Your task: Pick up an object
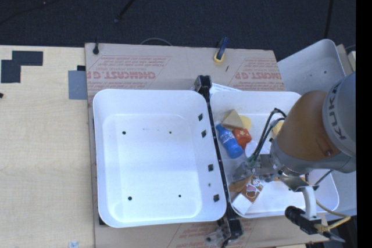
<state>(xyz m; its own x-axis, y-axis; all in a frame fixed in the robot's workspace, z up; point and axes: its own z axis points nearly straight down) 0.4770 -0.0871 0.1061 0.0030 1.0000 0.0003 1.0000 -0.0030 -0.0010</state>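
The right bin (273,100) holds a small pile of objects. A blue bottle (229,142) lies near the divider, with a tan wedge-shaped block (233,119), a red item (242,136) and a yellow piece (247,122) beside it. A white carton with a printed label (251,191) lies at the bin's front, next to a brown piece (237,185). My gripper (246,171) hangs low over the front left part of this bin, just below the blue bottle and above the carton. The grey and orange arm (308,130) covers the bin's right half.
The left bin (104,125) sits beside the right one, parted by a black divider with clips (210,142). A blue and yellow clamp (221,50) stands on the cardboard behind the bins. Black cables (268,125) run down the arm to the wrist.
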